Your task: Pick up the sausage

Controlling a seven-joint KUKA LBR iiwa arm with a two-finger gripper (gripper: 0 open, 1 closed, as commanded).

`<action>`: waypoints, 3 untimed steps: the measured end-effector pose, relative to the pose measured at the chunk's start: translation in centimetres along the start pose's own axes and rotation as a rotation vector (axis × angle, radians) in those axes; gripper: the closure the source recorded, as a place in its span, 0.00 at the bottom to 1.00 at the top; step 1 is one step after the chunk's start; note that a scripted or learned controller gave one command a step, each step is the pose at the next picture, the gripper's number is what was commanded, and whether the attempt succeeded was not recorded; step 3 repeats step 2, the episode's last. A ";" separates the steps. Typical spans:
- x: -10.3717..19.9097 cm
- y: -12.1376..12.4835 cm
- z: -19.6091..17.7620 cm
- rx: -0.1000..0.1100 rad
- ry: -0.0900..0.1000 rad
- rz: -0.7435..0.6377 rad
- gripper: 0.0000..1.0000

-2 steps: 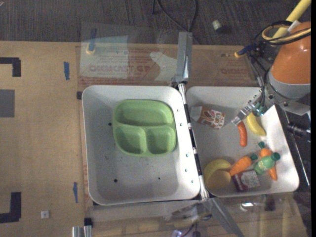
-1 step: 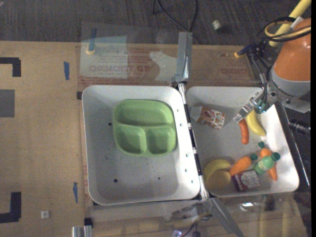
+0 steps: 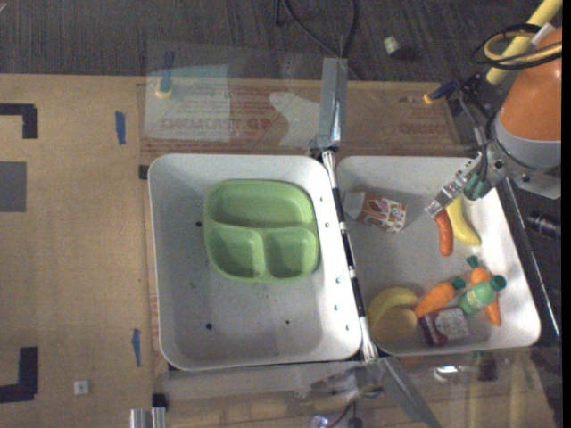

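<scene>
The sausage (image 3: pixel 443 233) is a short red-orange link lying on the floor of the right bin (image 3: pixel 406 257), near its upper right. A yellow banana (image 3: pixel 464 225) lies right beside it on the right. My gripper (image 3: pixel 457 196) hangs just above the top ends of both, reaching in from the upper right under the orange wrist band. It is open, with one pale fingertip (image 3: pixel 437 207) over the sausage's upper end. Nothing is held between the fingers.
The right bin also holds a small carton (image 3: pixel 380 211), a yellow round piece (image 3: pixel 393 310), two carrots (image 3: pixel 435 297), a green bottle (image 3: pixel 478 294) and a dark red can (image 3: pixel 444 325). A green divided plate (image 3: pixel 262 230) sits in the left bin (image 3: pixel 178 283).
</scene>
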State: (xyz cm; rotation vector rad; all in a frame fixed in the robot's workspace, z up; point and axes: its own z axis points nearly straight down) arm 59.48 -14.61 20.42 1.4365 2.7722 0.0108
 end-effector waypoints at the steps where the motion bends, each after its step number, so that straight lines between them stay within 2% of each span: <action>1: 3.3 -3.8 11.5 0.008 0.009 0.078 1.00; 2: 7.0 1.2 -0.1 0.008 0.011 -0.255 1.00; 3: 7.0 1.2 -0.1 0.008 0.011 -0.255 1.00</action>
